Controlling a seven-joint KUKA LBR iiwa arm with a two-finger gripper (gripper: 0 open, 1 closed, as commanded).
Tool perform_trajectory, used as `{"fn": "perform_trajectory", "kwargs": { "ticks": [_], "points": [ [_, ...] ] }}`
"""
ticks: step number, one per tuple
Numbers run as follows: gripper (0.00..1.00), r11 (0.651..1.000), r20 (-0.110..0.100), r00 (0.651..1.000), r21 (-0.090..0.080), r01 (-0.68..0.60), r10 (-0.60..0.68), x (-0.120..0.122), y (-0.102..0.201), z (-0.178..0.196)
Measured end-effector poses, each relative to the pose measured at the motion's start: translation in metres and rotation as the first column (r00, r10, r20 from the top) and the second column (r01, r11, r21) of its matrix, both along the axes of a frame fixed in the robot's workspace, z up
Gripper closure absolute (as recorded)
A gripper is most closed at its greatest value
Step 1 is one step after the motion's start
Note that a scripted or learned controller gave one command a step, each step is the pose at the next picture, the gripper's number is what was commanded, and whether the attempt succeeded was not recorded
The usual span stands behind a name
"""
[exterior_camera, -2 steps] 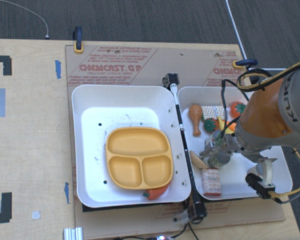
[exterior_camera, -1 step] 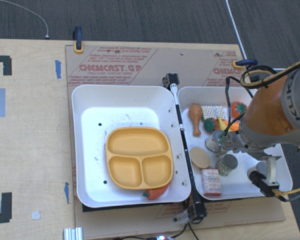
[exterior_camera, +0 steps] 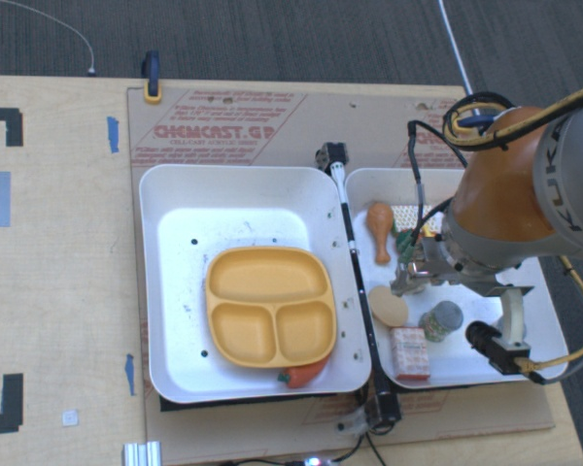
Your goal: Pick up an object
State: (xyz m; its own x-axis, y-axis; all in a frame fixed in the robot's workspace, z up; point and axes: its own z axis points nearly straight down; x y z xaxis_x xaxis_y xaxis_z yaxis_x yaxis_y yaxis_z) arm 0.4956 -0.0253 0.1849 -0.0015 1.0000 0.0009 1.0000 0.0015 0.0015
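Two bins sit side by side, and your gripper [exterior_camera: 415, 272] hangs low in the right bin [exterior_camera: 549, 352], near its left wall. Whether it is released or clenched cannot be told; the wrist hides the tip. No object shows in its grasp.

Nearest candidates:
- Drumstick [exterior_camera: 380, 228]: just up and left of the tool, long axis running up-down in the view, meat end farthest from the tool.
- Beige disc [exterior_camera: 390, 309]: just below the tool and slightly left, lying flat.
- Grey can [exterior_camera: 443, 319]: below and slightly right.
- Red carton [exterior_camera: 409, 352]: farther below, beyond the disc.

Judgement: the disc and drumstick are closest; either calls for only a short shift.

Obstructions: the bin wall lies close on the tool's left, and the can and disc crowd each other.

Well to the left, the other bin [exterior_camera: 165, 260] holds a yellow tray [exterior_camera: 270, 306].
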Motion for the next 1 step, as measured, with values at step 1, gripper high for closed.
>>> {"fn": "perform_trajectory", "kwargs": {
  "ticks": [1],
  "points": [
    [1.00, 1.000, -0.001, 1.000, -0.001, 0.002, -0.002, -0.0157, -0.0635, 0.0000]
  ]
}}
